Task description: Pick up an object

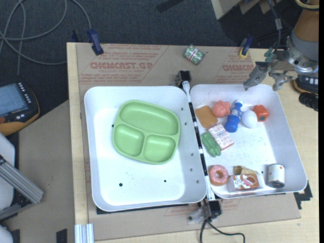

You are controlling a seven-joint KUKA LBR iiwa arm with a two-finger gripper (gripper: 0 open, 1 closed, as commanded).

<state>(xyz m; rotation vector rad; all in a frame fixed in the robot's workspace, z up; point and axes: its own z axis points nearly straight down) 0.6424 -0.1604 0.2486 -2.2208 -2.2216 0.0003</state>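
Observation:
My gripper (264, 80) hangs open over the far edge of the right bin (288, 146), with nothing between its fingers. Below it in the bin lie a blue bottle (233, 120), a white egg-shaped object (249, 118), an orange-red block (260, 112), a pink lump (221, 108) and a brown slice (206, 116). Further forward are a green packet (210, 143), a red-and-white carton (221, 136), a pink donut (218, 174), a small boxed snack (245, 180) and a silver can (275, 174).
The left bin (101, 176) holds a green divided plate (147, 131). A small green-and-white object (194, 54) lies on the cardboard behind the bins. Blue clamps (94, 41) (245, 46) grip the board's far edge. Cables run on the floor at left.

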